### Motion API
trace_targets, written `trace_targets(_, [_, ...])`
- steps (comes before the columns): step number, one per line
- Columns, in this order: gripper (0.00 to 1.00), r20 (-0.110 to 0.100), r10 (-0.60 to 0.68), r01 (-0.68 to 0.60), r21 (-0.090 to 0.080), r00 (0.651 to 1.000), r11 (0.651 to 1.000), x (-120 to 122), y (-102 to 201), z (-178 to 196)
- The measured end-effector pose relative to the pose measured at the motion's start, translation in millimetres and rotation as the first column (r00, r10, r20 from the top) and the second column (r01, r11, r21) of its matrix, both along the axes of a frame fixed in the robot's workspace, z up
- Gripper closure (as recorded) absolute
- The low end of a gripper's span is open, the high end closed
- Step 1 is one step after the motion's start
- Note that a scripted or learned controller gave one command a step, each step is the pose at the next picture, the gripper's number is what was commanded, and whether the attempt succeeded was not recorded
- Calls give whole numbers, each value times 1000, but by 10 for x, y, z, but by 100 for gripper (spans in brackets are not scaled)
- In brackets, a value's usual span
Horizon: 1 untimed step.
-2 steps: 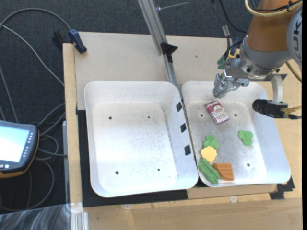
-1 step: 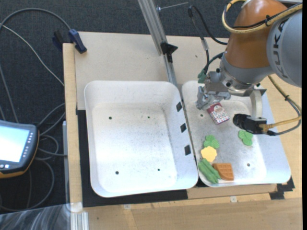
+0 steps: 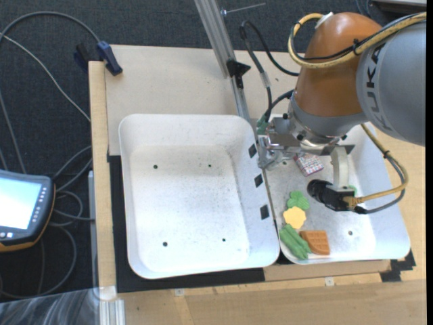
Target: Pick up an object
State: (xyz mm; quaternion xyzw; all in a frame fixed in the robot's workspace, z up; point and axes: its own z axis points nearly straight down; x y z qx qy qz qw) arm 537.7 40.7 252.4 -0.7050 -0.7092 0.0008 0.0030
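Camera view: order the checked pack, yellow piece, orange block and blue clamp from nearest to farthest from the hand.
Measured from the hand, at the left wall of the right bin:
1. checked pack, just to its right
2. yellow piece, further toward the bin's front
3. orange block, at the bin's front edge
4. blue clamp, far-left corner of the bench
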Motion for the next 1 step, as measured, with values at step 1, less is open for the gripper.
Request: trace_targets(1, [100, -1, -1, 1, -1, 1000, 1000, -218, 405, -182])
